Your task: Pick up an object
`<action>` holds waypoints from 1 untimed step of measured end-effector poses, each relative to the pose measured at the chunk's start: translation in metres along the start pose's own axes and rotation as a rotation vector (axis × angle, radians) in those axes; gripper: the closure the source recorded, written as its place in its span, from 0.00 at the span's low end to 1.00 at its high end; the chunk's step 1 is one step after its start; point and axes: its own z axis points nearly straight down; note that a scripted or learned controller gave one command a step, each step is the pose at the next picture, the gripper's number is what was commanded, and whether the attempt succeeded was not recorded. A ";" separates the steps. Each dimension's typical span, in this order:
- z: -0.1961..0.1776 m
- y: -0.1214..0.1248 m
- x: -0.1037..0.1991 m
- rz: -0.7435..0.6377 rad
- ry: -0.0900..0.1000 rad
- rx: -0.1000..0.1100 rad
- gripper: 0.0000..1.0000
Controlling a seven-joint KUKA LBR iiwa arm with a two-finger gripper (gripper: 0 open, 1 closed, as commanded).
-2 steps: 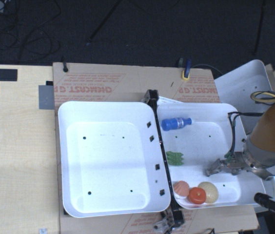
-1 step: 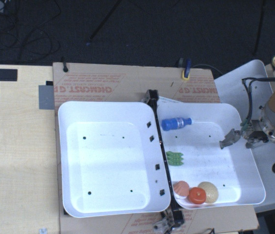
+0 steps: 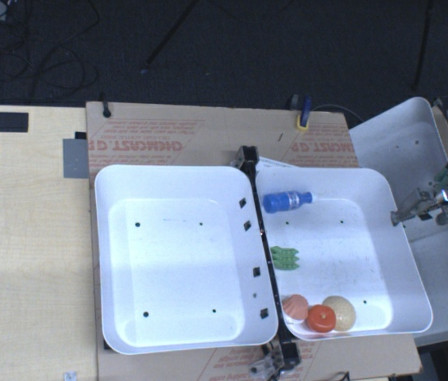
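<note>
In the right bin (image 3: pixel 383 213) a blue bottle (image 3: pixel 287 202) lies on its side near the far left corner. A small green object (image 3: pixel 284 258) rests by the left wall. At the near left corner a pink piece (image 3: pixel 295 306), a red round object (image 3: pixel 321 318) and a beige round object (image 3: pixel 340 312) sit close together. My gripper (image 3: pixel 424 203) hangs at the view's right edge, beyond the right bin's rim and apart from every object. Nothing is seen in its grasp.
The left bin (image 3: pixel 113 213) stands beside the right one, with a black divider (image 3: pixel 260 244) between them. Both rest on a cardboard sheet (image 3: pixel 176 137). A grey metal plate (image 3: pixel 403 129) lies at the right, beneath the gripper.
</note>
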 end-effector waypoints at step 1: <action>0.200 -0.042 0.004 0.002 0.012 0.028 0.00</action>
